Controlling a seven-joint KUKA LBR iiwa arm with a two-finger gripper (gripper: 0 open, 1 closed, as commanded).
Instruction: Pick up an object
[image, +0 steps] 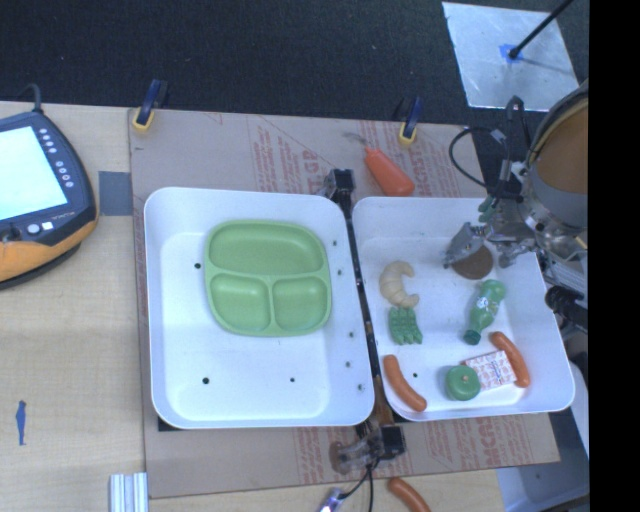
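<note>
Camera view looks down on two white bins: the left bin (180, 330) bears one green tray (268, 276), and the right bin (430, 225) holds the small things I may pick from. My arm (562, 150) reaches in at the right bin's far right corner, and my pincer (487, 243) hangs there with its fingers spread wide, one to each side of a brown lump (473, 264); nothing is clamped yet. That lump, just beside the bin's far wall, looks like my target, though I cannot tell whether I touch it. What could go wrong, as I judge it: the lump is low and rounded, so it could squirt out as I close, and the wall is near enough to catch one finger. Counting the rest of the right bin: one croissant (399, 283), one green bottle (484, 310), one green block (404, 325), two sausages, one at the near left (404, 384) and one at the near right (510, 357), one green round thing (462, 382) and one red-and-white packet (489, 370). Outside the bins lie one carrot (388, 172) and one pendant (40, 195).
</note>
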